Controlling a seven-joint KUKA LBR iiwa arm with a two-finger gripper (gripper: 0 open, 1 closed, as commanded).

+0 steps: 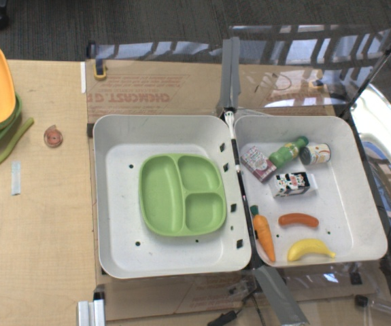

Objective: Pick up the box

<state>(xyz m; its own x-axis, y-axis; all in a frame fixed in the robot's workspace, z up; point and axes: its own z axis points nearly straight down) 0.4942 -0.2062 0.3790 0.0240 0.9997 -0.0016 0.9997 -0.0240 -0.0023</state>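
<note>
Two neighbours are crowding the small black-and-white cardboard box (292,184): a pink foil packet (257,161) and a green plastic bottle (285,153), both lying just behind it, so any grasp is risking catching one instead.

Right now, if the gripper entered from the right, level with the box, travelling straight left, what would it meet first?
Probably the box, once over the right bin's rim; height is unclear.

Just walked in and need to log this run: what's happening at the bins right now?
Nothing is being handled at this moment. The box, black and white, lies untouched in the right bin among a green bottle, a can, a pink packet, a sausage, a carrot and a banana. The left bin holds a green divided plate. The pick has not begun.
</note>
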